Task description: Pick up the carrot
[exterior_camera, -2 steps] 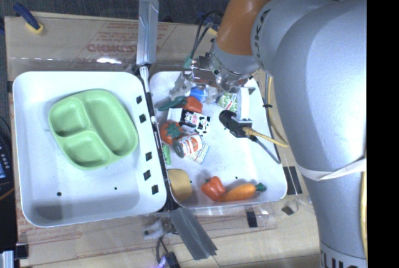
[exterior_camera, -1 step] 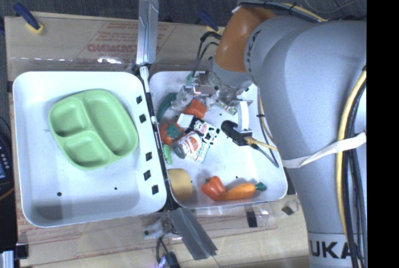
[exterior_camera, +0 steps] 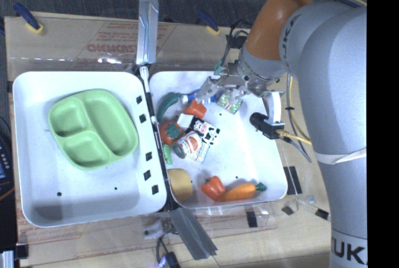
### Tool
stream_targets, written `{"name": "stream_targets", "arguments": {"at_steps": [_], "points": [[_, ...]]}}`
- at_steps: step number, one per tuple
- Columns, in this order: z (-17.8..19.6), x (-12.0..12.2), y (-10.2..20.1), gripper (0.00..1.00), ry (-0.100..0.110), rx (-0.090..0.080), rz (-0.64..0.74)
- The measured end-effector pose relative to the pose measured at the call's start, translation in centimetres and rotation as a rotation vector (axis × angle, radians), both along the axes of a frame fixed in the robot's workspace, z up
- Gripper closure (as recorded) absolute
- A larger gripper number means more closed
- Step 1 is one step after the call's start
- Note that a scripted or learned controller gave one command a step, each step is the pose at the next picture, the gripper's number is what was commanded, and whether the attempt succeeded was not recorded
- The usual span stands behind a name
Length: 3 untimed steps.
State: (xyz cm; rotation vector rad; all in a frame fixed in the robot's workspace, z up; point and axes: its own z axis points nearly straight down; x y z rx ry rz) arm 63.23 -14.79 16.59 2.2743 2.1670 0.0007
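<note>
A wooden bench (exterior_camera: 81, 232) carries two shallow white bins set side by side, touching along a grey divider. The left bin (exterior_camera: 37, 198) holds a green sectioned plate (exterior_camera: 93, 129), and the right bin (exterior_camera: 268, 161) holds a clutter of small items. Blue clamps (exterior_camera: 28, 17) sit along the bench's far edge.
</note>
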Motion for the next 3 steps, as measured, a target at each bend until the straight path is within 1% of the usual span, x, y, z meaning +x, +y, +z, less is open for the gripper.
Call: {"name": "stream_targets", "arguments": {"at_steps": [1,2,3], "points": [[2.8,-1.2,-2.1,0.00,0.001,-0.001,0.141],[4.4,-0.5,3.9,0.00,0.000,-0.002,0.371],[2.5,-3.6,9.2,0.00,0.005,0.001,0.341]]}}
